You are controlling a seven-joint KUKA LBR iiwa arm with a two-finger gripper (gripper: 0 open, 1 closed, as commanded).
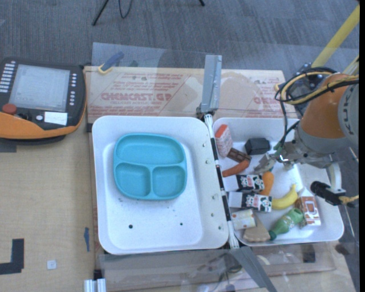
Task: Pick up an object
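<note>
here the gripper [272, 161] hangs low in the right bin [336, 231]; whether it is spread or closed i cannot tell. the carrot [267, 182] lies just beside it at about six o'clock, long axis running twelve to six. the banana [286, 198] sits further off at five o'clock. likely the carrot is the nearest pick. the left bin [171, 236] holds a teal divided plate [150, 166].

I see grey carpet [228, 28] along the frame's top, a brown bench top [40, 199] at lower left, and black stand legs [114, 11] at upper left.
</note>
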